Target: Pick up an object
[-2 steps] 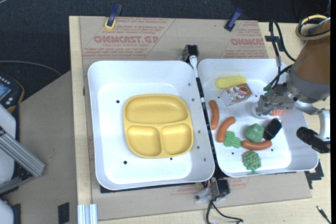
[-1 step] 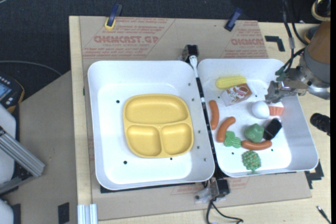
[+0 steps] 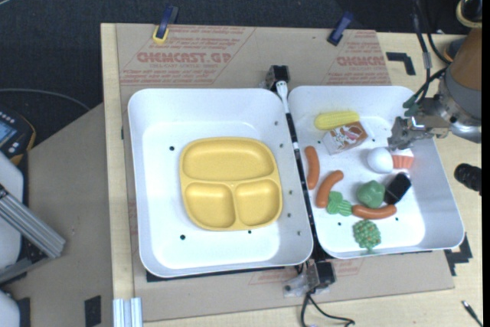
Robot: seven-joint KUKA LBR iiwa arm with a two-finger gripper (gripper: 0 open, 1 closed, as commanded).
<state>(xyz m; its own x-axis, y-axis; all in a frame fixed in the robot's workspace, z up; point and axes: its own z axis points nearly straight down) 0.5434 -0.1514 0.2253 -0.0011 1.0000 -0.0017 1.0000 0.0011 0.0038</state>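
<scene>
We log two white bins on the bench, taking the white egg [image 3: 379,160] in the right bin [image 3: 444,203] as our landmark.

- Left bin [image 3: 153,165]: a yellow divided tray [image 3: 230,182], well apart from the egg.
- Up-left of the egg: a corn cob [image 3: 337,119] and a snack packet [image 3: 346,137].
- Left of it: two sausages [image 3: 311,166], [image 3: 330,184].
- Below it: a green vegetable [image 3: 370,194], a third sausage [image 3: 374,212], a green grape bunch [image 3: 366,234].
- Just right of it: an orange-and-white piece [image 3: 403,161], perhaps a carrot; a black block [image 3: 396,187] lies below.
- Gripper [image 3: 401,135]: above that piece, up-right of the egg. We cannot tell how it is set or whether it grips anything.
</scene>
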